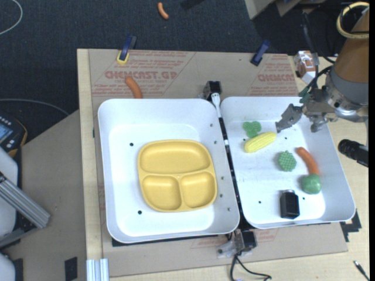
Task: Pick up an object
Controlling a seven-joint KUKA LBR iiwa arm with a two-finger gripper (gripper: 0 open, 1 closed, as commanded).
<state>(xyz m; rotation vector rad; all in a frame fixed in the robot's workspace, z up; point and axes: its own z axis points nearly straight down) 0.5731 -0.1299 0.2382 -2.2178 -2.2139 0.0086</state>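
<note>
A: So, where is the gripper [300,117] right now?

B: At about one o'clock in the right bin [345,206], hanging over the bin's upper part. Its two fingers stand apart with nothing between them, one dark tip reaching toward nine o'clock, just short of the corn cob [259,141].

A: Why there, do you think?

B: My guess is it is lining up on the nearest toys. The corn cob lies slanted near the bin's middle-left, with the green broccoli piece [252,127] touching it at twelve o'clock. Both sit close below the spread fingers.

A: And the other candidates?

B: A knobbly green ball [286,161] near the centre, an orange carrot [307,159] at three o'clock of it, a smooth green fruit [312,184] just below the carrot, and a black block [289,204] at six o'clock.

A: The left bin [111,174]?

B: It holds a yellow divided plate [176,175], likely a drop spot. Nothing rests in its compartments.

A: Risk?

B: The corn and broccoli touch, so closing there might nudge one aside.
</note>
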